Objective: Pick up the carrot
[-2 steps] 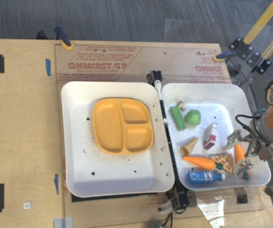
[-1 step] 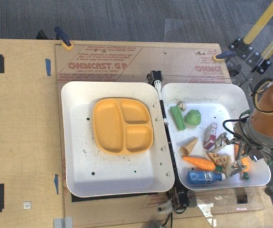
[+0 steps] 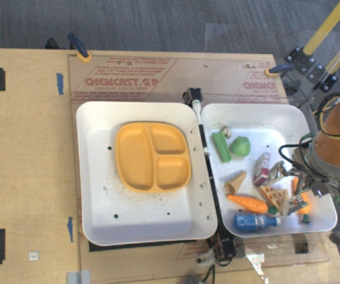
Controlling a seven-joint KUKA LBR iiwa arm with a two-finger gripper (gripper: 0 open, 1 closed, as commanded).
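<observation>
The worktop (image 3: pixel 28 158) holds two white bins. The left bin (image 3: pixel 93 176) has a yellow tray (image 3: pixel 153 156). The right bin (image 3: pixel 288 120) holds the carrot (image 3: pixel 248 203), touching a blue bottle (image 3: pixel 253 222) and a cone (image 3: pixel 236 182). The end effector (image 3: pixel 289 185) hangs beside it; I cannot tell its grip. It might grab the wrong toy because they crowd together.

A carrot (image 3: pixel 248 203) lies in the right bin (image 3: pixel 288 112) (beside a blue bottle (image 3: pixel 254 222)), the gripper (image 3: pixel 292 185) low nearby; a yellow tray (image 3: pixel 153 156) fills the left bin (image 3: pixel 93 176).
</observation>
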